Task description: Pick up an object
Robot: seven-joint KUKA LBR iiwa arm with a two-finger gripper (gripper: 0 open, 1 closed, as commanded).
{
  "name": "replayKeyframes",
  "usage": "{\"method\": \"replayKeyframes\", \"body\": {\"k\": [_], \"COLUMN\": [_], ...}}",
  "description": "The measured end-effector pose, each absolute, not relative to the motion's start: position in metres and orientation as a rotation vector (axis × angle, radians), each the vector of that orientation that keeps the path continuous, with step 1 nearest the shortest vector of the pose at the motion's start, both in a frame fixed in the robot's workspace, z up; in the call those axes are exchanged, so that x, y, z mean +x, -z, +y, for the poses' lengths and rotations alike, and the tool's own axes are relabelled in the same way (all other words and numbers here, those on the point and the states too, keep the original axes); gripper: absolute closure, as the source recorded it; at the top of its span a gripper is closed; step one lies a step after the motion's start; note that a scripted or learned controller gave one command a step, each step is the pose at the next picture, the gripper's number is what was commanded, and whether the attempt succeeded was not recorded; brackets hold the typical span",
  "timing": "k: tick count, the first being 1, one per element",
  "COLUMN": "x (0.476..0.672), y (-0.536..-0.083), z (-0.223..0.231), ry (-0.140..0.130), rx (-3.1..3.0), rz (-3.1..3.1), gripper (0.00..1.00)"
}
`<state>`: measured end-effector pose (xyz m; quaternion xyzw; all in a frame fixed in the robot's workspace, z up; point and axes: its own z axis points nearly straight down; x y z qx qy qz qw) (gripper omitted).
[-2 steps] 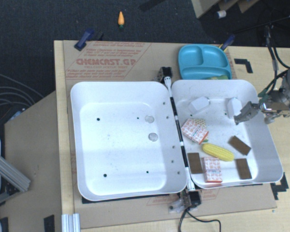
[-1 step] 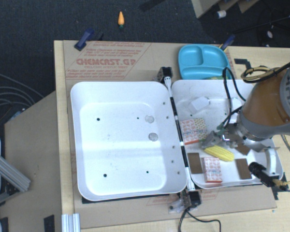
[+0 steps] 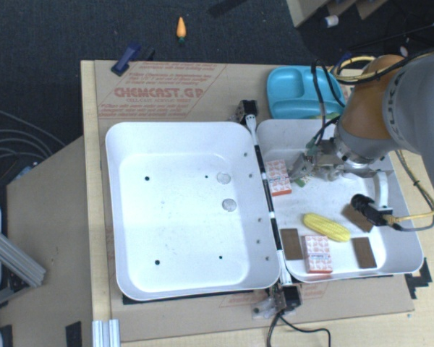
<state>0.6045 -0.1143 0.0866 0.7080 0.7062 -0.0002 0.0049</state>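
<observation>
Two bins: white, side by side on counter point(image 3: 166, 92).
End effector point(image 3: 307, 166): low in right bin point(image 3: 405, 244); grip state impossible to tell.
Nearest object: red-and-white packet point(image 3: 277, 177), just left of end effector, against the divider, long axis running near-to-far.
Farther: yellow corn point(image 3: 327, 227), toward the near side.

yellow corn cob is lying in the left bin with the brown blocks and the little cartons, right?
Not quite: the yellow corn cob lies in the right bin, not the left one. The camera view shows it there with the brown blocks and the little cartons around it, as you said.
</observation>
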Motion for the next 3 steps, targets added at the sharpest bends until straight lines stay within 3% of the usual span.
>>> {"method": "replayKeyframes", "body": {"k": [1,2,3], "x": [0.603,0.604,0.534], "y": [-0.095,-0.095,-0.084], "z": [-0.112,-0.112,-0.094], "ry": [0.002,0.0,0.002], "rx": [2.223,2.222,2.225], "rz": [2.22,2.219,2.223], "gripper": [1.0,0.0,0.0]}}
